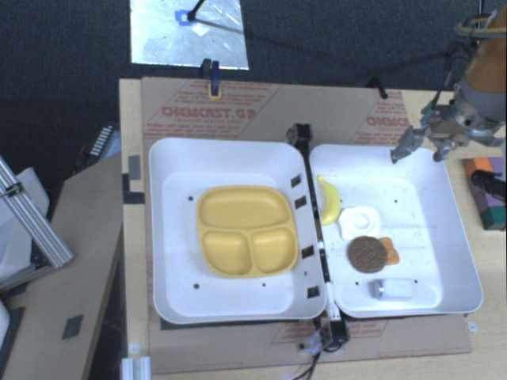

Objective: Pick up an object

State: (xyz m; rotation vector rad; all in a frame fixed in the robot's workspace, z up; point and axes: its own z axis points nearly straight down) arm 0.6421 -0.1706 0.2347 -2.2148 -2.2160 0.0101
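The gripper hangs released, fingers spread, over the right bin's far right corner; a banana lies along that bin's left edge

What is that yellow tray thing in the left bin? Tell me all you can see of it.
The yellow tray looks like a moulded plastic divided plate, rounded-rectangular, with three compartments: one wide one along the far side and two smaller ones nearer the camera. It lies flat, right way up, about mid-floor in the left bin, slightly turned. All three compartments look bare, and only the bin floor touches it.
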